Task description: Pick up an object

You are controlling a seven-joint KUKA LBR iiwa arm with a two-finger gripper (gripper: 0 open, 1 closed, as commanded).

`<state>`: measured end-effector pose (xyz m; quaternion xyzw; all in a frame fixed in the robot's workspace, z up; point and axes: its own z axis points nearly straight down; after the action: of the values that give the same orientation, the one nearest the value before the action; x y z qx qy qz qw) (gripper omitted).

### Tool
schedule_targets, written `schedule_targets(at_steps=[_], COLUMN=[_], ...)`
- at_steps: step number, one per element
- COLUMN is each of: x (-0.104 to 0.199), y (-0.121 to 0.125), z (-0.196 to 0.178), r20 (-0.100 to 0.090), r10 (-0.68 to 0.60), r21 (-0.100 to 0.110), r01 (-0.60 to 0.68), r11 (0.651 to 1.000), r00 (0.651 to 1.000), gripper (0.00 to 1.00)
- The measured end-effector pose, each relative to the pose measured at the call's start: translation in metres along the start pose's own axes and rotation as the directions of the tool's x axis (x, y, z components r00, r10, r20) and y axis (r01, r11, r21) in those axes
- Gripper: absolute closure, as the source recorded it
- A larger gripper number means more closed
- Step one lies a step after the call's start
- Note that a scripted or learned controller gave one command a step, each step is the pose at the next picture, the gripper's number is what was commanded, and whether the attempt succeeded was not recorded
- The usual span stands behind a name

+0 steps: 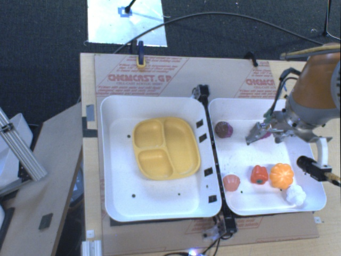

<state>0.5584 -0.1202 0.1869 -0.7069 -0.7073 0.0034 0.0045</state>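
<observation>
My gripper hangs over the upper middle of the right bin, pointing left, and nothing shows held in it. A dark purple round object lies just to its left, apart from it. Below it rest a small red pepper and an orange pumpkin-like object, side by side. A pink object sits near the bin's lower left corner. A white lumpy object lies in the lower right corner.
The left bin holds a yellow divided plate. A black-clipped divider runs between the bins. The grey arm with its orange band reaches in over the right bin's far right side.
</observation>
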Motion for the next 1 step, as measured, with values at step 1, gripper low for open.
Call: schedule_targets(at_steps=[1], x=[0.0002], y=[0.0029], z=[-0.0065], r20=[0.001], r10=[-0.003], r21=[-0.012], r01=[0.003], r11=[1.000], r00=[1.000], gripper=[0.00])
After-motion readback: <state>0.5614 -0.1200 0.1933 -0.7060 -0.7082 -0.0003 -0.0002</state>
